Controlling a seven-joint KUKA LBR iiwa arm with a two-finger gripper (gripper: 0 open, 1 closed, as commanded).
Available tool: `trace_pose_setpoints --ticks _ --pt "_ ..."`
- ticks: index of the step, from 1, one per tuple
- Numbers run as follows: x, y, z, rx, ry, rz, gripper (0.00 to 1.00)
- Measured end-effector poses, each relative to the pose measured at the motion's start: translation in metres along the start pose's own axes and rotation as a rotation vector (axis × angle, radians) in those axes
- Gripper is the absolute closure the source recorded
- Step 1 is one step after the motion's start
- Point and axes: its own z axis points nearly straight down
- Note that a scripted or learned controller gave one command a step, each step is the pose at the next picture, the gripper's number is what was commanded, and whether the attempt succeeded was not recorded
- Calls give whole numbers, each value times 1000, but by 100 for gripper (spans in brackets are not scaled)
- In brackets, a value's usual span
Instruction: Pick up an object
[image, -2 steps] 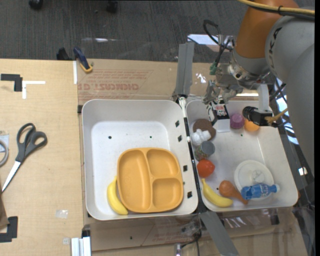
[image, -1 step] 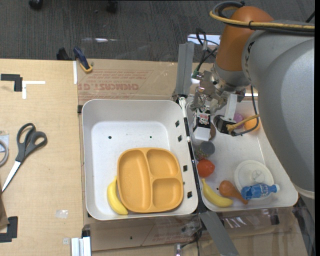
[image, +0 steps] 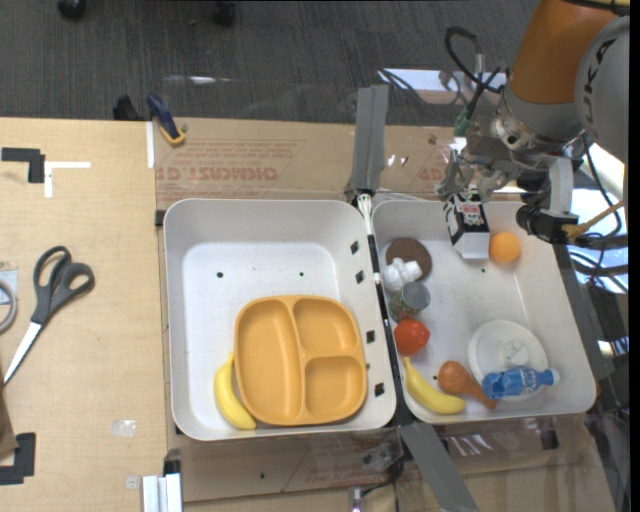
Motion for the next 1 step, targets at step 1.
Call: trace_pose_setpoints --ticks 1 --pt "23 6 67 3 0 110 100"
